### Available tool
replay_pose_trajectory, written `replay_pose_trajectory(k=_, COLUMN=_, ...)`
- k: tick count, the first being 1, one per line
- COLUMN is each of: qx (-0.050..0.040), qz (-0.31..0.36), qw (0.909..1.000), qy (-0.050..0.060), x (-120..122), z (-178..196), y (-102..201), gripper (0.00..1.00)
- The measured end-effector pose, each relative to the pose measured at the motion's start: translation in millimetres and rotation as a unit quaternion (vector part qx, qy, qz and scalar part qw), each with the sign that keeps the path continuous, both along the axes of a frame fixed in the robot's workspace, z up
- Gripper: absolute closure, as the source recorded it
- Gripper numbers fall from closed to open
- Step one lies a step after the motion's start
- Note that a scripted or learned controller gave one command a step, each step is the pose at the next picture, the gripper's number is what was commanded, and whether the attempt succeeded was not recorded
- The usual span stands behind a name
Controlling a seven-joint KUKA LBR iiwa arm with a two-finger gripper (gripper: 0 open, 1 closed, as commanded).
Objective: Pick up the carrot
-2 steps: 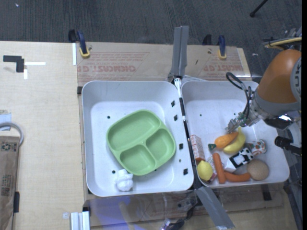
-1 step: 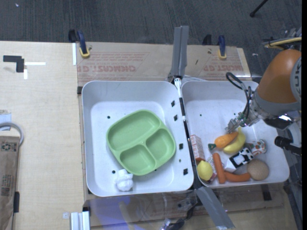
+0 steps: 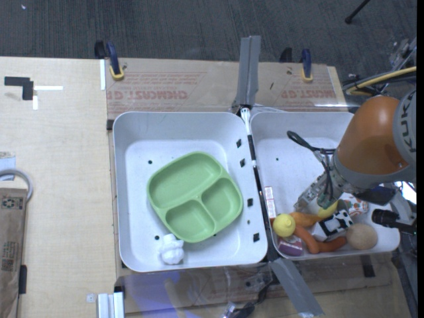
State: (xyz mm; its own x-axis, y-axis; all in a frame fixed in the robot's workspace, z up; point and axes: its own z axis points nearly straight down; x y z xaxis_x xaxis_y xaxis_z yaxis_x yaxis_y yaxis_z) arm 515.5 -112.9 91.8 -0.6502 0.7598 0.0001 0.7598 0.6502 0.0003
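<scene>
The left bin (image 3: 126, 177) holds a green tray (image 3: 194, 196) and a small white lump (image 3: 171, 249) at its near edge. In the right bin (image 3: 278, 144), the carrot (image 3: 317, 241) lies along the near wall among a lemon (image 3: 283, 225), a brown egg-like ball (image 3: 361, 236) and other toys. The gripper (image 3: 322, 194) hangs just above that pile; whether it has closed I cannot tell.
</scene>
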Motion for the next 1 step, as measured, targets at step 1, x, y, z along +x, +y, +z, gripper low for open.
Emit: replay_pose_trajectory(k=1, qx=0.0000, qz=-0.031, qw=0.9995, qy=-0.001, x=-37.2, z=0.2, y=12.0, gripper=0.00)
